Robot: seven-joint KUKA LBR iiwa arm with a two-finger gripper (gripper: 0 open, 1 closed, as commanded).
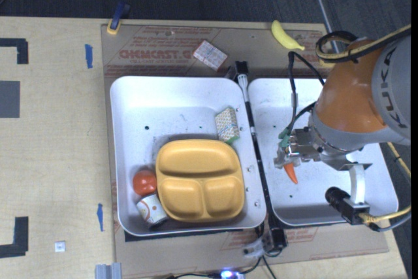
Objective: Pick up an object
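Observation:
My gripper (pixel 288 155) hangs over the left half of the right bin (pixel 385 196). A small toy carrot (pixel 291 174) is between its fingers: the orange tip pokes out below them and a bit of green top shows above. The gripper is shut on the carrot. Whether the carrot's tip touches the bin floor I cannot tell. The left bin (pixel 130 114) holds a large yellow divided tray (pixel 199 178), a red ball (pixel 144 181), a small white and orange can (pixel 151 209) and a patterned block (pixel 226 123).
A yellow banana (pixel 286 36) and a checkered card (pixel 209 54) lie on the board behind the bins. A blue clamp (pixel 118 16) sits at the board's back left corner. The arm's orange body covers the right bin's back right part.

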